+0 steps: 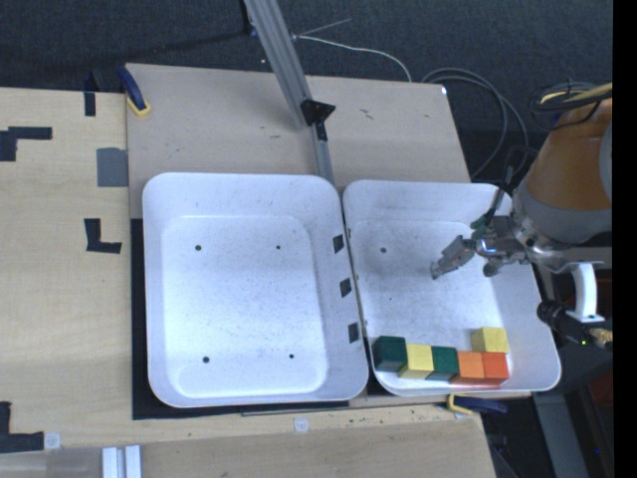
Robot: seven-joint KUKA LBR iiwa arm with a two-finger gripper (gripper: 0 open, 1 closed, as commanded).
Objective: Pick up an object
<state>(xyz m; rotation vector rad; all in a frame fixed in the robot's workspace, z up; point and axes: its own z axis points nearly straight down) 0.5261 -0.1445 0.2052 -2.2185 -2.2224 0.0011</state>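
Observation:
Several small cubes line the front edge of the right bin (418,207): a dark green cube (389,351), a yellow cube (419,358), another green cube (444,362), an orange cube (470,366) and a red-orange cube (495,367). A second yellow cube (490,340) sits just behind the last two. My gripper (470,262) hangs over the middle right of this bin, well behind the cubes, open with nothing between its fingers. One finger (448,258) points toward the lower left.
The left bin (239,287) lies beside the right one, the two rims meeting in the middle. A slanted metal pole (284,48) stands behind the bins. Cables (478,98) run at the back right. The grey arm with its orange band (572,167) enters from the right.

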